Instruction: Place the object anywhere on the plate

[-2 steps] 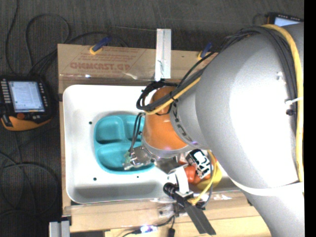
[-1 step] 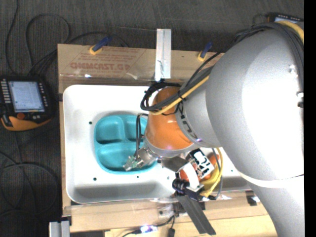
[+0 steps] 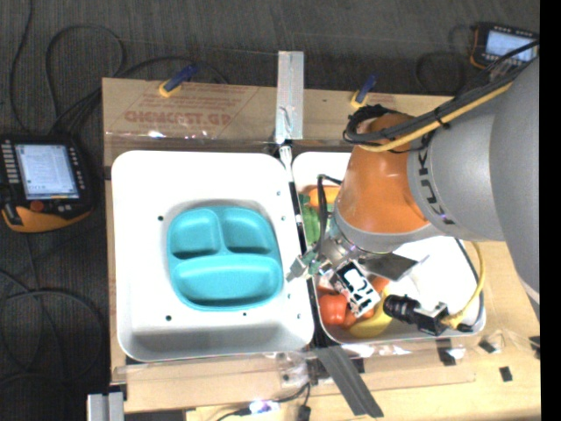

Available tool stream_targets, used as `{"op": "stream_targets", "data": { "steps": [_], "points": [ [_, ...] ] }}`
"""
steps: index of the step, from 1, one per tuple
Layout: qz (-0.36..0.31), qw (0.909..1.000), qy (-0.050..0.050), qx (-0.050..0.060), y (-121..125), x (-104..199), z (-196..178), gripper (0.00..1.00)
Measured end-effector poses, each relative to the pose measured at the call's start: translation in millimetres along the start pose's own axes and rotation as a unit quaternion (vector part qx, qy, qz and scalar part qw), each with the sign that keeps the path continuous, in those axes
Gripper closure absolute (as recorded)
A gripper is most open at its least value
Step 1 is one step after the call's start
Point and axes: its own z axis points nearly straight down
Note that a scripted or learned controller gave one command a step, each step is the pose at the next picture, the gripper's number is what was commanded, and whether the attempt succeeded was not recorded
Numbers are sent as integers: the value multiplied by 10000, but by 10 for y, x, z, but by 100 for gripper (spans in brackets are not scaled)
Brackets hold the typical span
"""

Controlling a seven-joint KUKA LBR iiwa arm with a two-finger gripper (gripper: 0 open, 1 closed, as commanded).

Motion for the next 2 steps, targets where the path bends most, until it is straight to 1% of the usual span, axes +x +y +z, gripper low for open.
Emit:
{"op": "stream_targets", "data": {
  "steps": [1, 2],
  "points": [
    [1044, 9945, 11, -29, 485, 899, 863, 100],
    [913, 9958, 2, 10, 317, 620, 345, 100]
  ]
}}
